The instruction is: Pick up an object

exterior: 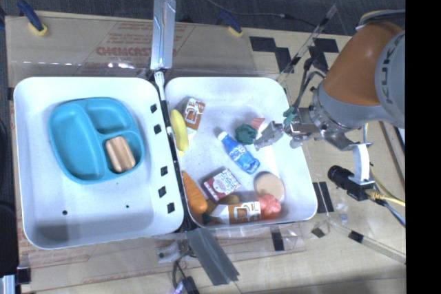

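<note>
Over the right bin's (207,89) right edge, the gripper (270,136) hangs beside a dark green lump with a red tip (248,130); whether its fingers are apart, I cannot tell. One blue-and-white bottle (239,153), one banana (179,130), one carrot (195,195), two small cartons (193,112) (221,183) crowd that bin. Left bin (34,169): one blue plate (76,141), one bun (120,153).

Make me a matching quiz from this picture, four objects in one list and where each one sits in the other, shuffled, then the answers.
Things:
1. brown hot dog bun
2. yellow plastic banana
3. blue and white bottle
4. orange plastic carrot

Places:
A. middle of the right bin
B. on the blue divided plate, left bin
C. right bin's left wall, upper part
D. right bin's lower left corner

Pairs: 1-B, 2-C, 3-A, 4-D
</note>
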You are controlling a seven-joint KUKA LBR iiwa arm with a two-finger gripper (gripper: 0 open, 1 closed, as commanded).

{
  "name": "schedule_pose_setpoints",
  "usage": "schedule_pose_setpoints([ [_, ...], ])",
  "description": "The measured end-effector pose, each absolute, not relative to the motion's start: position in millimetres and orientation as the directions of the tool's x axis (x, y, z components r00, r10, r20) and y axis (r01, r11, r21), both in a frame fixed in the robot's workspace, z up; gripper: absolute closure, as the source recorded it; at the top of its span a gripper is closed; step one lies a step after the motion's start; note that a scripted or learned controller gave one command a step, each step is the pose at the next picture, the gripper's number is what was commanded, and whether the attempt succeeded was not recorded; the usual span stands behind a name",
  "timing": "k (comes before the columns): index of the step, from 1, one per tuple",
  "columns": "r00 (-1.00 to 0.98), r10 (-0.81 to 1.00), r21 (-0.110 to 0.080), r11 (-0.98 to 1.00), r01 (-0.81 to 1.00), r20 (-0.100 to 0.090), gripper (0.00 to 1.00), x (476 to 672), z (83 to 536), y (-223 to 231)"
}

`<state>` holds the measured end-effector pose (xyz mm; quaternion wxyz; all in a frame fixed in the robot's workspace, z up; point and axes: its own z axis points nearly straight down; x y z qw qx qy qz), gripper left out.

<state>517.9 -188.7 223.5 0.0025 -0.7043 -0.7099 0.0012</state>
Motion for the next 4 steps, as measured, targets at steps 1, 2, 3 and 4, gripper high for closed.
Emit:
schedule_pose_setpoints([
  [1,-0.085,0.996,-0.001,0.085,0.996,0.001,0.00,530.5,92,-124],
  [2,-0.087,0.996,-0.004,0.087,0.996,0.000,1.00,530.0,101,-125],
  [3,-0.147,0.989,-0.003,0.147,0.989,0.002,1.00,532.5,92,-135],
  [4,-0.035,0.999,-0.003,0.035,0.999,0.001,1.00,518.6,91,-109],
])
